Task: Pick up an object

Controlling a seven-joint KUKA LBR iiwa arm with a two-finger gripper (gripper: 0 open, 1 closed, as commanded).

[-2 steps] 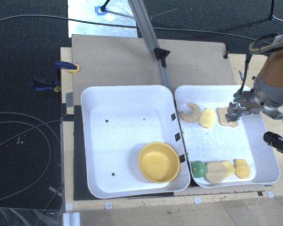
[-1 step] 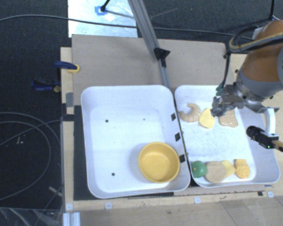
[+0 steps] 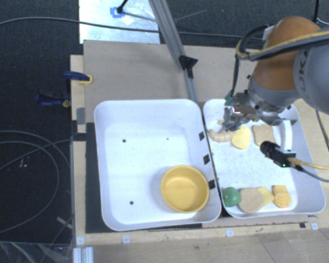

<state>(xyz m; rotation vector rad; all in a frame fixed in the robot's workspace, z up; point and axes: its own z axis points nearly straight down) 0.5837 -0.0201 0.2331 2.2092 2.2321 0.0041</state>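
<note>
Camera view has the end effector (image 3: pixel 230 119) low over the pale curved piece (image 3: pixel 219 135) in the right bin (image 3: pixel 312 193). Can't tell its opening or hold, so I'd centre over that piece before closing.

Both bins white: left bin (image 3: pixel 126 147) w/ a few small dark dots on its floor and a plain yellow bowl (image 3: pixel 185 188) at lower centre; right bin (image 3: pixel 312 193) holds a pale yellow disc (image 3: pixel 241 139), cream curved piece (image 3: pixel 219 136), tan slab (image 3: pixel 261 133), green ball (image 3: pixel 230 196), beige round (image 3: pixel 250 200) and an orange-yellow waffle-patterned piece (image 3: pixel 281 196). Arm (image 3: pixel 295 53) at upper right is grey w/ an orange band, bench board (image 3: pixel 137 70) light brown, floor dark, clamp (image 3: pixel 76 77) at left edge blue & yellow.
</note>
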